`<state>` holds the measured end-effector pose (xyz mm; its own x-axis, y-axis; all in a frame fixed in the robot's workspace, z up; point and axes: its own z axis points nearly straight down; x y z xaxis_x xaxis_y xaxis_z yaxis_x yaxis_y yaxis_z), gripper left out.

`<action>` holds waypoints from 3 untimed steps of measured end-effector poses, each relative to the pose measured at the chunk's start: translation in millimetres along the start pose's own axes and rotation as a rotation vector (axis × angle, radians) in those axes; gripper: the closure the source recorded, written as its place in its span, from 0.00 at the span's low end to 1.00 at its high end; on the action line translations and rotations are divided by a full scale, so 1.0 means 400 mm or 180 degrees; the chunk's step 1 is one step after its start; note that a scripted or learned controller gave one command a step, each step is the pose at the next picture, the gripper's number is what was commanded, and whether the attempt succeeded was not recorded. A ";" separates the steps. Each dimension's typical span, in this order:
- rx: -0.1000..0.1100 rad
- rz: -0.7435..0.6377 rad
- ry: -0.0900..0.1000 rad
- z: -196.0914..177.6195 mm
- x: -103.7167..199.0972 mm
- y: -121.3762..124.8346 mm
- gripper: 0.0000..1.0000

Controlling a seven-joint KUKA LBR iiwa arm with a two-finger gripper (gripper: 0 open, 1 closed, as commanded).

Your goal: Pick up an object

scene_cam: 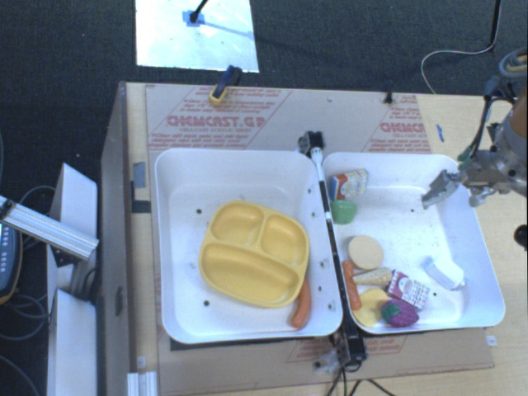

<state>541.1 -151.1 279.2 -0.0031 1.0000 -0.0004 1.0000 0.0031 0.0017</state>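
Two bins: your left bin [177, 221] holds a yellow tray [254, 253] and a sausage [302, 305]; the right bin [478, 254] holds mixed toy food [367, 254]. Your gripper [441, 188] hovers above its far right; grip state cannot be determined.

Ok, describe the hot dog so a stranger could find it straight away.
Look in the left bin, which holds a yellow tray. The hot dog lies at the tray's lower right edge, near the divider. It is the slim orange-red piece in that bin, next to the wide, compartmented yellow tray.

toys [375, 283] | mixed food pieces | clustered in right bin [474, 246]
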 end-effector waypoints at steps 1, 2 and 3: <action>0.0009 0.0002 0.0004 0.276 0.120 -0.086 0.00; 0.0005 0.0001 -0.0001 0.489 0.113 0.253 0.00; 0.0007 0.0005 0.0002 0.488 0.147 0.035 0.00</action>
<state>555.0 -92.5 84.0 -0.0014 1.0000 0.0004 1.0000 0.0014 -0.0005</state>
